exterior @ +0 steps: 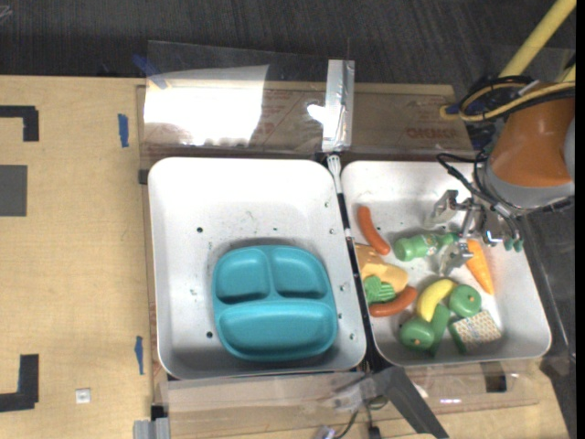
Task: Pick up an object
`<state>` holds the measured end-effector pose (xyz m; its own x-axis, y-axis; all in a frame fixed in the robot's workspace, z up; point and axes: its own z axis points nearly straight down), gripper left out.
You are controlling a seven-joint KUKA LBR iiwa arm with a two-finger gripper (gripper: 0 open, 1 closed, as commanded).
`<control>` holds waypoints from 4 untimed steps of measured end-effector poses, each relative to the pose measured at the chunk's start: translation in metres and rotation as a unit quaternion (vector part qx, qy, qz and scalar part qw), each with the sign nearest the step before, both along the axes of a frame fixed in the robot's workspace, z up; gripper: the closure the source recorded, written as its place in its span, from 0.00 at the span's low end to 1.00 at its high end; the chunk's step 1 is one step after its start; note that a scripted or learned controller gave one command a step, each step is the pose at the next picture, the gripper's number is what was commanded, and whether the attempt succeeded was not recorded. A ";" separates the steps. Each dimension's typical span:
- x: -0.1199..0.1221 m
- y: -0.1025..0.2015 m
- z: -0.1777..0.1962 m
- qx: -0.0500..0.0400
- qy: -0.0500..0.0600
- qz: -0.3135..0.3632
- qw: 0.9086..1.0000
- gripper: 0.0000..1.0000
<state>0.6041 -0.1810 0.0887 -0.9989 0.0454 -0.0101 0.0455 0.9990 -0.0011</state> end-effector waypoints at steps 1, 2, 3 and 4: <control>-0.027 -0.035 0.000 -0.001 0.001 0.035 0.999 0.00; -0.051 -0.042 0.000 -0.001 0.001 0.065 0.998 0.00; -0.060 -0.040 0.000 0.000 0.000 0.033 0.999 0.00; -0.064 -0.042 0.000 -0.001 0.000 0.053 0.999 0.00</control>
<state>0.5401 -0.2225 0.0887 -0.9981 -0.0609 -0.0097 -0.0609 0.9981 -0.0027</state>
